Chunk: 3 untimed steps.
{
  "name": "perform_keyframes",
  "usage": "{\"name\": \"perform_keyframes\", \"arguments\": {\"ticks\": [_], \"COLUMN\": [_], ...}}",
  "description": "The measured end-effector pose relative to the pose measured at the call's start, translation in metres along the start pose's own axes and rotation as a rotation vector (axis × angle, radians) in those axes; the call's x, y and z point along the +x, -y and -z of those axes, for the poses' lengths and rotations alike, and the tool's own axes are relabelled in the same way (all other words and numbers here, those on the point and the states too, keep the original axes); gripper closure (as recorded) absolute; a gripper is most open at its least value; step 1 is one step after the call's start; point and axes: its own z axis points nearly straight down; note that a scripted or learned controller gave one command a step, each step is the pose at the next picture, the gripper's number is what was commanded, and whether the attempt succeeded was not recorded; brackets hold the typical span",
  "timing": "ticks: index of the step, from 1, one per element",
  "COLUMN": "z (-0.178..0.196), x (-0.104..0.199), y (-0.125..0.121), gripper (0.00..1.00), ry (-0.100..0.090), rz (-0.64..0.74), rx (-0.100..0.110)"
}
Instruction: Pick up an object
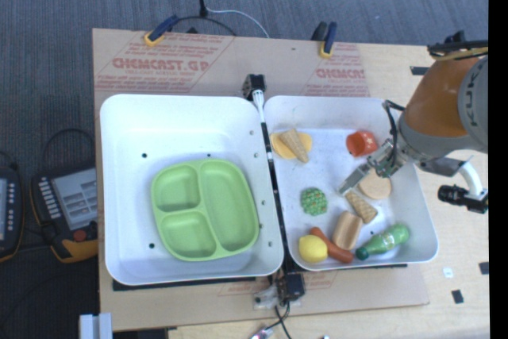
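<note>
My gripper (367,174) hangs low over the right bin (425,210), on the end of the grey and orange arm coming in from the right. It sits just above a tan round biscuit (377,189) and below a red tomato (362,142). Close by lie a waffle-patterned cracker (362,206), a bread roll (346,230) and a green broccoli floret (314,201). I see nothing held in the gripper.
The right bin also holds a yellow corn piece (292,144), a lemon (313,248), a carrot (335,250) and a green bottle (382,242). A green divided plate (205,208) lies in the left bin (127,131). A ridge (268,171) separates the bins.
</note>
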Motion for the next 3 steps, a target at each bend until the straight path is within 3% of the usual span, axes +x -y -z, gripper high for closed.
{"name": "perform_keyframes", "arguments": {"ticks": [1,2,3], "z": [0.012,0.012,0.001], "x": [-0.002,-0.002,0.021], "y": [-0.001,-0.001,-0.001], "gripper": [1.0,0.0,0.0], "ry": [0.007,0.007,0.007], "rz": [-0.002,-0.002,0.341], "rx": [-0.004,-0.004,0.002]}}
